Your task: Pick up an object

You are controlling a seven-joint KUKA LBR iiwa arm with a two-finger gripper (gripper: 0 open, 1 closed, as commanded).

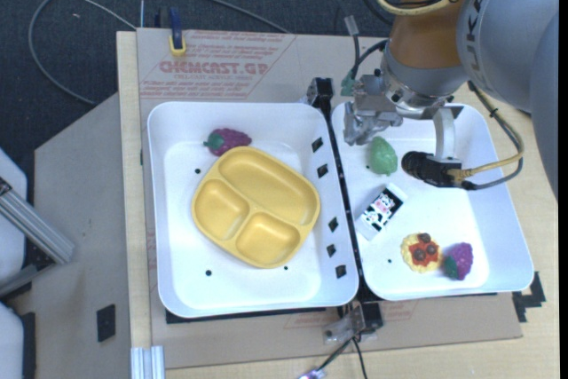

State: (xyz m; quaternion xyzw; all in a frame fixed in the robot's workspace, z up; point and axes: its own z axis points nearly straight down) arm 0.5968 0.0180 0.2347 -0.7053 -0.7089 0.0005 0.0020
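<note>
Bench with two white bins [169, 191] | gripper [362, 130] just beside green object [383, 156]; grip state: cannot tell | advice: centre over it; descend straight; close gently.

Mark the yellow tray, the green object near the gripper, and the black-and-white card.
yellow tray [256, 205], camera view, on the divider ridge at its middle.
green object [383, 156], camera view, on its rounded top.
black-and-white card [382, 210], camera view, on its printed face.

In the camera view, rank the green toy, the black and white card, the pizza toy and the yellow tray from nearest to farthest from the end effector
1. Green toy, just below the end effector.
2. Black and white card, mid right bin.
3. Pizza toy and yellow tray: too close to call.
</note>
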